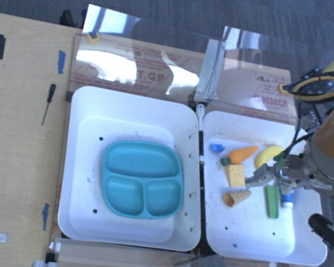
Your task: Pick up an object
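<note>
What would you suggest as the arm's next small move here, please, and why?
Probably lower the claw a little toward the yellow block. It sits just beside that block in the right bin, with a cone and carrot close by, and nothing shows between its tips.

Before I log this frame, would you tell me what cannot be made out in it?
- End effector: too blurred in the camera view to judge its grip.
- Yellow piece: partly covered by the arm.
- Small blue item beside the green stick: too small to identify.
</note>
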Motion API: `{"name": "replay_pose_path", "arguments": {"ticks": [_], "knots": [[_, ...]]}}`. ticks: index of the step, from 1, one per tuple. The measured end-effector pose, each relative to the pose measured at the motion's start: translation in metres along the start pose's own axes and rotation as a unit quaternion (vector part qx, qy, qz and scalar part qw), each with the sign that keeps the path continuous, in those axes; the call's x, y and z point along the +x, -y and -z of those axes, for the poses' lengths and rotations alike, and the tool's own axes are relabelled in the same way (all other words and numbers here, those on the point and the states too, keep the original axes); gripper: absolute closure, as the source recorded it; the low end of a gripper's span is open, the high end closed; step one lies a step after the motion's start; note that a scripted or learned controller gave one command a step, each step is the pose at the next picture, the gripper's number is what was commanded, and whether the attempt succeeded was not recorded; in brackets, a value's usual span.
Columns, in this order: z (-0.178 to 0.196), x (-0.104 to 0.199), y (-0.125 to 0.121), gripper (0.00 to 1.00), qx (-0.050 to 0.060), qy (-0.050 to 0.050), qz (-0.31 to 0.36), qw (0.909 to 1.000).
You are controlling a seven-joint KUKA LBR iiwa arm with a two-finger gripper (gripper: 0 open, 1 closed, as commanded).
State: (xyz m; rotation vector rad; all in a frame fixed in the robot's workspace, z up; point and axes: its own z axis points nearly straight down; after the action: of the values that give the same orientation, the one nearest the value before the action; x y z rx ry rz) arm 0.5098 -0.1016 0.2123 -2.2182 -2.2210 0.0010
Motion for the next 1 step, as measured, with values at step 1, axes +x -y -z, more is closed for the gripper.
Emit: {"name": "replay_pose_path", "arguments": {"ticks": [1], "knots": [[-0.0568,-0.0135,-0.0799,0.0,0.001,0.0,0.046,0.9989]]}}
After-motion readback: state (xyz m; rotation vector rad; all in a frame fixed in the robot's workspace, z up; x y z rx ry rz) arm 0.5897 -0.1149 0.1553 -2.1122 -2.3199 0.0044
